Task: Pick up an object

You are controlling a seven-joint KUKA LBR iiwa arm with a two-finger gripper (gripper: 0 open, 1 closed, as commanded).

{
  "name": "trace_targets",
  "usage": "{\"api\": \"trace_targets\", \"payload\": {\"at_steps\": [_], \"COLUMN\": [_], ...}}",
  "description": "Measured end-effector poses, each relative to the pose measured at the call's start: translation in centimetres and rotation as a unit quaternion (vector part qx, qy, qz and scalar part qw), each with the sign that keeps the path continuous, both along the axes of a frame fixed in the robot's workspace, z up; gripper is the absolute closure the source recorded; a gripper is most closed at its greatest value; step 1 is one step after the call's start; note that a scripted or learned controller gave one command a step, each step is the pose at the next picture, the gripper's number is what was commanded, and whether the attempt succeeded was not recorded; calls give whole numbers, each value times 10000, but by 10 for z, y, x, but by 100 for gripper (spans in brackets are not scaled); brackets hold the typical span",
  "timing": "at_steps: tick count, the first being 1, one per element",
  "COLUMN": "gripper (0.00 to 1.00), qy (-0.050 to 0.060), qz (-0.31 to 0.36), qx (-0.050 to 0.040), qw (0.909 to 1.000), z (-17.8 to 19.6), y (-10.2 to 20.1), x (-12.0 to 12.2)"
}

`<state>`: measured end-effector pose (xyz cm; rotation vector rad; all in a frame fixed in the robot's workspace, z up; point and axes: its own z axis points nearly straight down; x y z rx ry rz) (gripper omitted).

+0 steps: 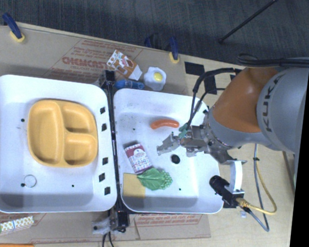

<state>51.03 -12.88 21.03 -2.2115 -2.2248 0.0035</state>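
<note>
Sausage, orange, lying just up-left of the pincer in the right bin, long axis running left-right; pincer hangs low over bin floor, nothing seen in it, spread cannot be told.

Readable lettering on the arm and the bench

"KUKA" runs in dark letters down the grey arm; red print on the cardboard sheet behind the bins is too blurred to read with certainty.
</note>
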Motion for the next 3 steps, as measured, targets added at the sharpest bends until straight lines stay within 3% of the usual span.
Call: {"api": "trace_targets", "payload": {"at_steps": [1,2,3], "gripper": [0,100,100], "qy": [-1,2,-24], "qz": [1200,1226,2086], "qx": [4,1,-4], "qw": [9928,9925,9780], "z": [-119,-109,33], "y": [37,37,73], "x": [24,24,1]}}
